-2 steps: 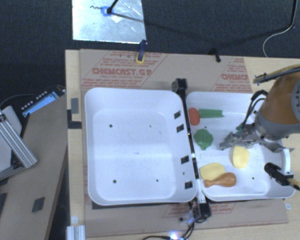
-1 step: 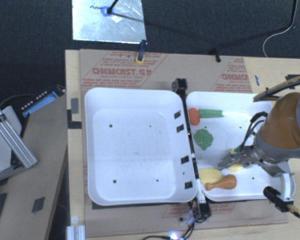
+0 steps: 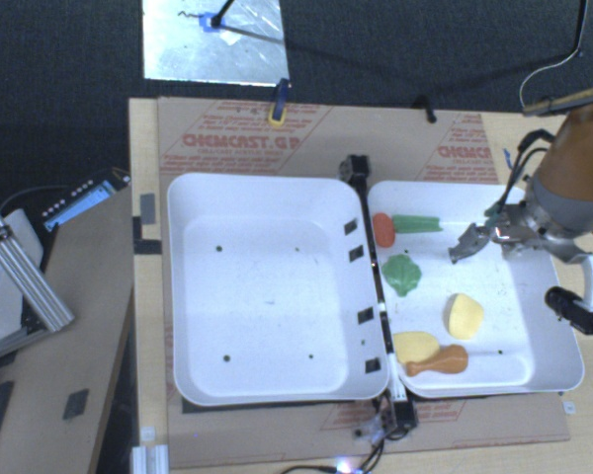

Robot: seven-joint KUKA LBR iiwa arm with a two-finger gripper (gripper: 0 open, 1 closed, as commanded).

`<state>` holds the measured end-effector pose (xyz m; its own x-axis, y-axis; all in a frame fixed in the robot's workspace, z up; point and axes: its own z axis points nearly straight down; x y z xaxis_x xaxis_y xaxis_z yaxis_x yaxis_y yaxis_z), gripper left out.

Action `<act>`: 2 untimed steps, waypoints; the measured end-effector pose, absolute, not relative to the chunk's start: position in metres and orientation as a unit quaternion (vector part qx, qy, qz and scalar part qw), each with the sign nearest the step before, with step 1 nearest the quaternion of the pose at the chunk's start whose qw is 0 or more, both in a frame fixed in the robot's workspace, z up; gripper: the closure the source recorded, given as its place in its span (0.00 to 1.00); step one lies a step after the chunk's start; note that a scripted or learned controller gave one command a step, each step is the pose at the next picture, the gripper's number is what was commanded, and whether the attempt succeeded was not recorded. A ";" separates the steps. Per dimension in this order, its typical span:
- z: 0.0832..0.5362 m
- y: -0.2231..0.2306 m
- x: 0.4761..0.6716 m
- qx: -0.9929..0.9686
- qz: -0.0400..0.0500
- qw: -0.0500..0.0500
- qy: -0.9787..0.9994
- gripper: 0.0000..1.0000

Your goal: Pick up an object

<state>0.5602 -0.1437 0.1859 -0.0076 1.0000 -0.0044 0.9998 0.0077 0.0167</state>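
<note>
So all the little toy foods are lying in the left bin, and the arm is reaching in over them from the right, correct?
Not quite: the toy foods lie in the right bin, not the left, as the camera view shows. The arm does reach in from the right, its gripper above that bin.

The arm (image 3: 573, 166) is seen entering from three o'clock, its orange band uppermost and the grey wrist below it. The gripper (image 3: 466, 247) is carried at the wrist's nine o'clock side, pointed toward eight o'clock (the fingers are too small to be judged).
</note>
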 end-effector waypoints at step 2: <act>0.086 -0.109 0.580 0.704 0.003 0.004 0.711 0.00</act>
<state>0.5803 -0.1094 0.0856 -0.0098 1.0000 -0.0004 0.9999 0.0098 0.0097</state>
